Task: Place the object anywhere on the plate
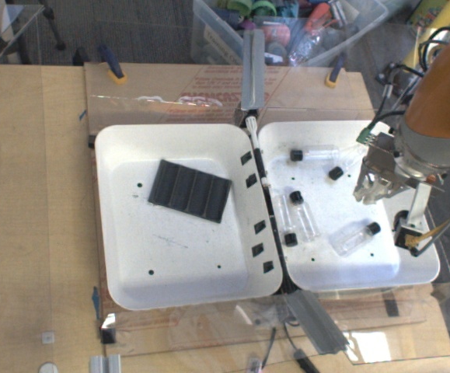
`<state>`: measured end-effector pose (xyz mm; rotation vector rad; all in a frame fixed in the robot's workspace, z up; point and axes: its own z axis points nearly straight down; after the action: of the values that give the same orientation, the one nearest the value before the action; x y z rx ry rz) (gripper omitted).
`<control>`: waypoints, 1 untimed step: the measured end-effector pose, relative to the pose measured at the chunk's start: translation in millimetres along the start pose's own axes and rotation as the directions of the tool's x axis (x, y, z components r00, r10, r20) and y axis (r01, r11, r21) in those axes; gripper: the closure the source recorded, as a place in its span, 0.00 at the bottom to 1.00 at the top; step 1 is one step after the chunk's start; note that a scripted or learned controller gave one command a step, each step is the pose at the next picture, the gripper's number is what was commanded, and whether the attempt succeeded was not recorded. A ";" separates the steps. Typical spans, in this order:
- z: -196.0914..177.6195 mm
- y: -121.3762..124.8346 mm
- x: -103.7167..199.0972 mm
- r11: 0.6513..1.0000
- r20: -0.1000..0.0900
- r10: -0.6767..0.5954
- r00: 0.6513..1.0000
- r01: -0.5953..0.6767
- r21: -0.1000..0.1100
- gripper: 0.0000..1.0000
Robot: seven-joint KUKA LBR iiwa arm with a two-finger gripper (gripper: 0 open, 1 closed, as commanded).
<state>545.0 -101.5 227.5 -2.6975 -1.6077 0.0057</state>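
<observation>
Gripper (371, 186) hovers over right bin (423, 266), finger state unclear; 4 clear bottles nearby, closest (354, 237) just below; dark plate (190, 190) in left bin (123, 286).

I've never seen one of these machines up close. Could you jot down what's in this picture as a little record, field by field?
Left bin: shallow, white, holds a dark ribbed plate lying flat and slightly turned
Right bin: shallow, white, holds several clear vials with black caps, scattered and lying on their sides
Arm: grey and orange, reaching in from the right
Tool: above the right bin, near its right side; nothing visibly between its fingers
Plate status: nothing on it yet
Behind the bench: clear tub of colourful items
</observation>
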 end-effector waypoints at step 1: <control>-57.0 -7.5 -67.2 1.000 -0.002 0.007 1.000 -0.007 -0.002 1.00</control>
<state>506.7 -157.1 284.7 -2.7038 -1.5988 0.0019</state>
